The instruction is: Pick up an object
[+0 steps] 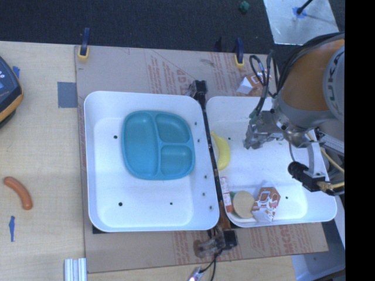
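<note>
Camera view: round disc and small carton lie at right bin's near edge; yellow banana lies left of gripper. Finger spread apparently narrow, holding nothing.

Lighting bright and even from overhead. White bins near overexposed, surface detail washed out. Shadows soft and short. Overall sharpness moderate; small items slightly blurred. Dark floor at top underexposed
</note>
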